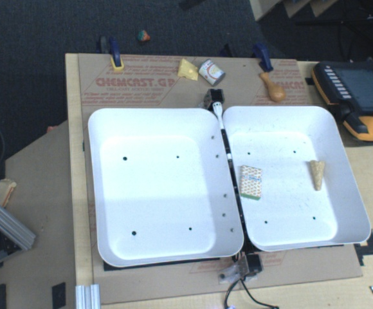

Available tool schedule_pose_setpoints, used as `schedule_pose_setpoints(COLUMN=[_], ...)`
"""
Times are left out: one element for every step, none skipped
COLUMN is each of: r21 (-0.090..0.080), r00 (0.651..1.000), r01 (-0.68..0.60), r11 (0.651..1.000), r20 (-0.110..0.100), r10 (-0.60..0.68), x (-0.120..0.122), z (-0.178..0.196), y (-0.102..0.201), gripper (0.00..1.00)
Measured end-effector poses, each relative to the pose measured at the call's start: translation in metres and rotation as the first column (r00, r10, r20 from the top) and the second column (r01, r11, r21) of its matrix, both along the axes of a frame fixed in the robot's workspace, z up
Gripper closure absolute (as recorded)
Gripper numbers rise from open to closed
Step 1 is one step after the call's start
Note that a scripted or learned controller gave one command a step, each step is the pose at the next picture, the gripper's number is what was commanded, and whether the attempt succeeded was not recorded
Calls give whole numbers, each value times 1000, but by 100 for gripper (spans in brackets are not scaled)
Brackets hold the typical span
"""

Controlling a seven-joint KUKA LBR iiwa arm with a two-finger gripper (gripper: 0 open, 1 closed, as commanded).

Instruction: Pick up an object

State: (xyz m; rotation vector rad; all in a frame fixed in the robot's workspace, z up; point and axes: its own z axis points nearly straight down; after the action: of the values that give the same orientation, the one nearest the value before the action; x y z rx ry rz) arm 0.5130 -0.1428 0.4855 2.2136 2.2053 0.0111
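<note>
While no arm reaches over the bins | jaws: cannot tell | small flat patterned packet lies at left side of right white bin, near divider; looks light, thin, maybe slippery; pinch across short edges | tan cone-shaped piece right, well apart

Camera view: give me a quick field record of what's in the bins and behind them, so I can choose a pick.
right bin: small patterned rectangular packet near its left wall; tan cone-shaped piece toward its right side
left bin: bare white floor with dark dots
board behind bins: yellow wedge, small white box, tan wooden pear-shaped piece
suggested pick: the packet, lying apart from the cone
</note>
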Motion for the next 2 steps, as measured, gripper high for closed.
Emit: schedule_pose_setpoints(r21=[10,2], r00=[1000,1000], r01=[-10,5], r11=[1000,1000], r20=[-26,-11], r10=[10,-5], x=[-23,-30], z=[-114,-85], y=[98,-16], gripper=[100,100])
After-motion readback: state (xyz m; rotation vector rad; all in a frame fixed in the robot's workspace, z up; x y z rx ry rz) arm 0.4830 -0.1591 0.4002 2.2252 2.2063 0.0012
